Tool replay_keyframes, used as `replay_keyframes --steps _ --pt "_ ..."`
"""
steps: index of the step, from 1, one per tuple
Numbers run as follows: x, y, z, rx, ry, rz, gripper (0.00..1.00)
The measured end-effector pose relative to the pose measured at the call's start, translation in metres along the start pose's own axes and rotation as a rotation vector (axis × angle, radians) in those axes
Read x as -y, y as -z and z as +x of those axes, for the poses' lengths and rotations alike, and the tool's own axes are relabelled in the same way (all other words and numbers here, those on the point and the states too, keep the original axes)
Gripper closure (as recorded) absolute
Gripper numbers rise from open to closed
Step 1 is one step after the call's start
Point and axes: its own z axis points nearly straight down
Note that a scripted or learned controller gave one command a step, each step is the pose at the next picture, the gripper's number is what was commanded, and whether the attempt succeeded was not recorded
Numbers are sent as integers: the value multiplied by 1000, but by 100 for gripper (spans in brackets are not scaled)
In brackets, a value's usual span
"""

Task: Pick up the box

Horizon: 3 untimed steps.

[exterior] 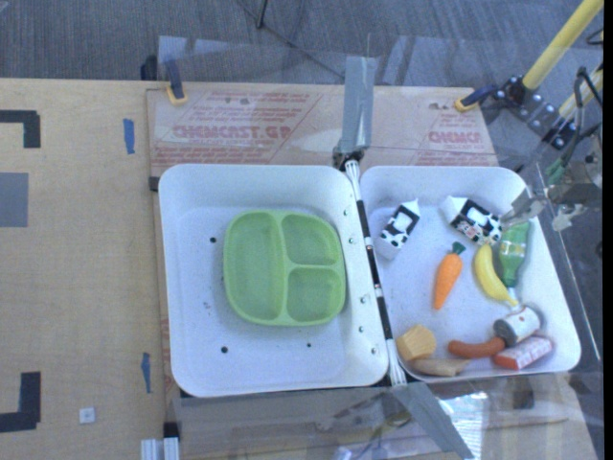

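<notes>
The gripper [533, 202] hangs over the far right rim of the right bin [565, 305], low among the clutter; whether it is spread or closed I cannot tell from here. Just beside it lies a small black-and-white box [476, 221], probably its target, tipped on its side near the bin's back wall; a similar carton [399, 226] sits against the divider. A banana [492, 274] and a carrot [446, 277] crowd close in front, so I'd guess the approach comes from above. The green plate [284, 267] sits alone in the left bin [182, 286].
</notes>
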Motion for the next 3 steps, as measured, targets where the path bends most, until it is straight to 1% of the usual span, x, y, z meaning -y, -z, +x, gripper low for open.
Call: replay_keyframes --steps 1,2,3 --pt "-1 10 0 1 1 -3 100" --pt "-76 44 -27 2 -182 -3 100" --pt "-76 44 -27 2 -182 -3 0"
